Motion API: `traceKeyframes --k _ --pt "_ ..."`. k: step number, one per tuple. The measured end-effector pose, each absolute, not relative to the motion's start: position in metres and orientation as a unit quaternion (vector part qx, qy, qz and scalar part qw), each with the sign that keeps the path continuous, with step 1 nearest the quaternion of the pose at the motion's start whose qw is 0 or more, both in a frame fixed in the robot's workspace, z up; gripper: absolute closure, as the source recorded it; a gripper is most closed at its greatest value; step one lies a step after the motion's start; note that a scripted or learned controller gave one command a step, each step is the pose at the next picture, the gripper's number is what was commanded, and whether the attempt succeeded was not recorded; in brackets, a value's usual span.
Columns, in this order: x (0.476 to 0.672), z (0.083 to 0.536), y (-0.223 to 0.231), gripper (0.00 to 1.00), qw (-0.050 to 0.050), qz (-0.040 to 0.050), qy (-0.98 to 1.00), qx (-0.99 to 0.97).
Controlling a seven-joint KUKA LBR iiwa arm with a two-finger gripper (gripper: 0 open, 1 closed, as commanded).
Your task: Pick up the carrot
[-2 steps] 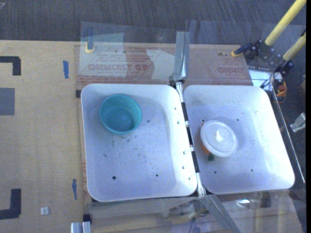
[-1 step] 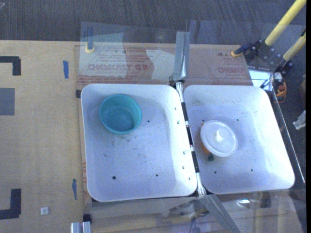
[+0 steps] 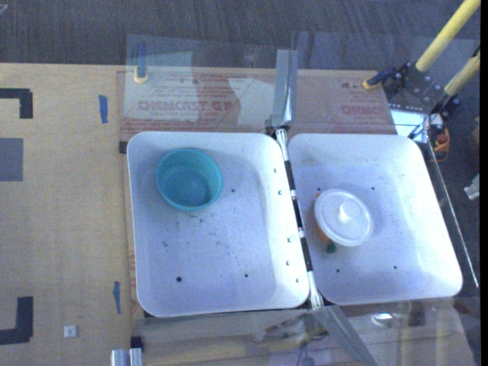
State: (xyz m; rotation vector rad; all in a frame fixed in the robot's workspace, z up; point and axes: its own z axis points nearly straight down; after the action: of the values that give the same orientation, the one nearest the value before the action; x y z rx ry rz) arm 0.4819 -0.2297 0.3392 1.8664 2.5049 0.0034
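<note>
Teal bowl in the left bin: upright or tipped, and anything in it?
Upright. The teal bowl in the left bin shows its full round rim and its inner floor from above. Nothing is visible inside it.

The picture is bright but a little soft and grainy, and the two white bins (image 3: pixel 206 280) are the lightest part, so white that their walls almost fade out. Above the bins, a clear sheet (image 3: pixel 206 90) shines with pale glare that washes out the red letters under it, and to the upper right of the bins a small shiny patch (image 3: pixel 412 120) glows blue-white. Shadows are weak: the teal bowl (image 3: pixel 189 178) in the left bin and the white lid (image 3: pixel 343 217) in the right bin have only thin grey ones beside them.
</note>
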Motion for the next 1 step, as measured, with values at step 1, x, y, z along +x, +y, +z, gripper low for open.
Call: traceKeyframes --k 1 --pt "0.4826 0.3502 -0.2313 1.0 0.012 0.0014 0.802 0.598"
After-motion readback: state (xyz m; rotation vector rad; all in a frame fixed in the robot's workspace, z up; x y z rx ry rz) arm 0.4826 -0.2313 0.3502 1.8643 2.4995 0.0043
